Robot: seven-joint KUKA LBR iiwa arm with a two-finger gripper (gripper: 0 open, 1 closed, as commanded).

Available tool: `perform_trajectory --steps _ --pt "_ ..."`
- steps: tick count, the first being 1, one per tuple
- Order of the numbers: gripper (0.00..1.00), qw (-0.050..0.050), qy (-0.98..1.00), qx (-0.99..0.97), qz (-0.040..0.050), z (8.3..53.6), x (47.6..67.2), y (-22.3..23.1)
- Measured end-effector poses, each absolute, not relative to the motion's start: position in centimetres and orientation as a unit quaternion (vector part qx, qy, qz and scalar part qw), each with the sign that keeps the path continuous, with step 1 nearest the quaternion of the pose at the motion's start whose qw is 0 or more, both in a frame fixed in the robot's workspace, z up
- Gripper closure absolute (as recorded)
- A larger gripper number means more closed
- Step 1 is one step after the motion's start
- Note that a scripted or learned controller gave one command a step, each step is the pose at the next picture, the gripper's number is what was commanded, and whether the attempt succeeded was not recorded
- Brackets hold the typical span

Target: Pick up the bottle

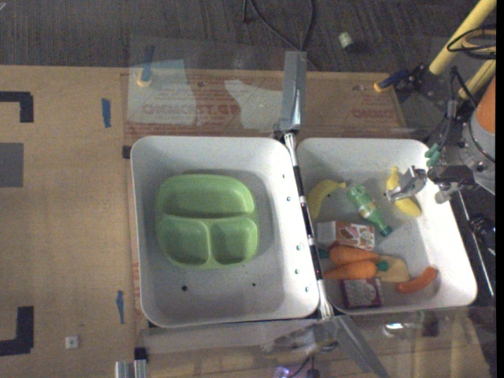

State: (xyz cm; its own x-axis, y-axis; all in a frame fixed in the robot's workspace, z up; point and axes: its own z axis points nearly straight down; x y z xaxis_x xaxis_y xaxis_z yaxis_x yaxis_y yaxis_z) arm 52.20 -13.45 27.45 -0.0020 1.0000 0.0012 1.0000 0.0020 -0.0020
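Observation:
A small green bottle [368, 208] lies on its side in the right bin [449, 250], slanting from upper left to lower right, cap end toward the lower right. My gripper [409, 184] hangs over the bin's upper right part, just right of the bottle and apart from it. It hovers above a yellow fruit [408, 205]. Nothing of the bottle is within the gripper.
Around the bottle are a banana [321, 194], a small carton [353, 234], two carrots [352, 263], a dark packet [362, 292] and a sausage [416, 281]. The left bin [150, 290] holds a green divided plate [209, 220]. A metal divider [303, 227] separates the bins.

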Motion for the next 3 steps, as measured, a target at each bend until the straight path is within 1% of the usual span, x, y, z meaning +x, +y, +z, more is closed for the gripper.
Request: perform_trajectory --steps 1,2,3 --pt "0.00 0.000 -0.770 -0.639 -0.0002 13.4 54.5 -9.4" --pt "0.00 -0.004 -0.803 -0.597 -0.0036 8.9 56.5 -11.0" --pt "0.00 -0.004 -0.847 -0.532 -0.0029 8.8 61.5 -15.2"
